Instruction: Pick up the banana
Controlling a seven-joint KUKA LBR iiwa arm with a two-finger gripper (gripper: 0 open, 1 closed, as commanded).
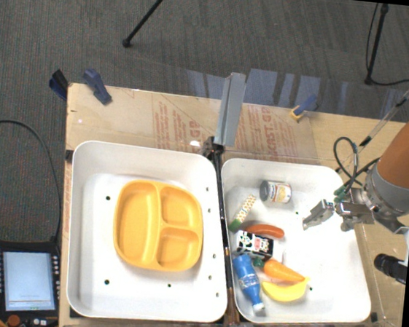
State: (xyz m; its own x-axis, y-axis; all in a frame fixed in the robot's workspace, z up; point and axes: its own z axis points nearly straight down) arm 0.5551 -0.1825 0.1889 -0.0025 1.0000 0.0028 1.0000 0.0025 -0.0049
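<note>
**Bins and clutter on the desk**

The left bin (85, 182) holds a yellow divided plate (159, 225). In the right bin (345, 285) lie a small can (276, 192), a red sausage (265, 230), a black-and-white carton (254, 243), a carrot (284, 271) and a blue bottle (248, 278). A tablet (20, 286) sits on the floor.

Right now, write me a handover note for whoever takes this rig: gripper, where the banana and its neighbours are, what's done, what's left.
Gripper: open, holding nothing, over the right bin, up and right of the pile.
Banana: lying in the right bin's near part, not yet picked. The orange carrot rests against its top edge; the blue bottle lies just to its left.
Also in that bin: a small can, a red sausage, a black-and-white carton.
Left bin: yellow divided plate.
Done: nothing yet.
Left: move over the banana, descend, grasp, lift.
</note>
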